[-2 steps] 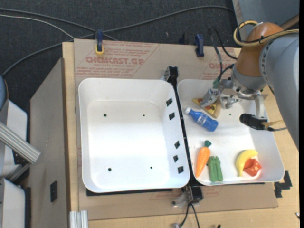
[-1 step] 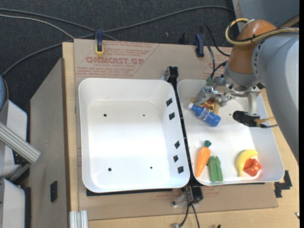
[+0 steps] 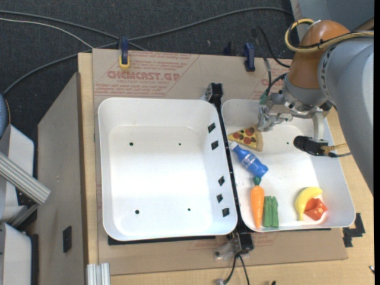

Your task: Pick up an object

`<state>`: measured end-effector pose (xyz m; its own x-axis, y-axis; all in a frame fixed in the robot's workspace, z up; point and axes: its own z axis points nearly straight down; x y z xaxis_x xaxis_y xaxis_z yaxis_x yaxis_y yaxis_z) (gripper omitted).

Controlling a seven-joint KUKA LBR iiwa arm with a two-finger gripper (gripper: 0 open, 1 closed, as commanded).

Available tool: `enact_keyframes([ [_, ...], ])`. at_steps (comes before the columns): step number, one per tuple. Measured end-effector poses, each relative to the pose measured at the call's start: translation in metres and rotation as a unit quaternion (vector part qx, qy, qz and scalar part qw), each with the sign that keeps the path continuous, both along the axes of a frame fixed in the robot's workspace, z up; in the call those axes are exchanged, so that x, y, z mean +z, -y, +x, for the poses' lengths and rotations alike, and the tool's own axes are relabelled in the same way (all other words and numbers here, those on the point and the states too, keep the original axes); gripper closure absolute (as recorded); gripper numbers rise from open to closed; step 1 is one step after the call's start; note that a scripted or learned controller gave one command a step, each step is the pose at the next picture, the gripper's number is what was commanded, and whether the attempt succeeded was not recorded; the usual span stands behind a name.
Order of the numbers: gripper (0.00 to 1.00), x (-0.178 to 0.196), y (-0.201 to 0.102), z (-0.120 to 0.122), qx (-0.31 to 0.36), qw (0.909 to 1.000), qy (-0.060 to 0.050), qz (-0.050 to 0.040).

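In the camera view, the gripper (image 3: 265,123) hangs over the far left corner of the right bin (image 3: 288,174), just beside the pizza slice (image 3: 246,138); how wide it stands cannot be told. A blue bottle (image 3: 249,161), a carrot (image 3: 256,203) and a yellow-red toy (image 3: 310,205) lie nearer the front edge.

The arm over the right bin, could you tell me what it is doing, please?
The arm's gripper hangs low at the far end of the right bin, right beside the pizza slice. I see nothing held in it. The blue bottle, carrot, green vegetable and yellow-and-red toy lie untouched nearer the front.
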<state>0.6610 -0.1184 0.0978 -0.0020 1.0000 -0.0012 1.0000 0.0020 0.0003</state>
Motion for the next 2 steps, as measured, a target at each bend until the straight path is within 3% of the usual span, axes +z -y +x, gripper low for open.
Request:
enact_keyframes([
  [1,0.00,-0.001,-0.001,0.000,0.000,1.0000,-0.001,0.0002],
  [2,0.00,-0.007,-0.016,-0.032,-0.002,1.0000,0.006,-0.0027],
])
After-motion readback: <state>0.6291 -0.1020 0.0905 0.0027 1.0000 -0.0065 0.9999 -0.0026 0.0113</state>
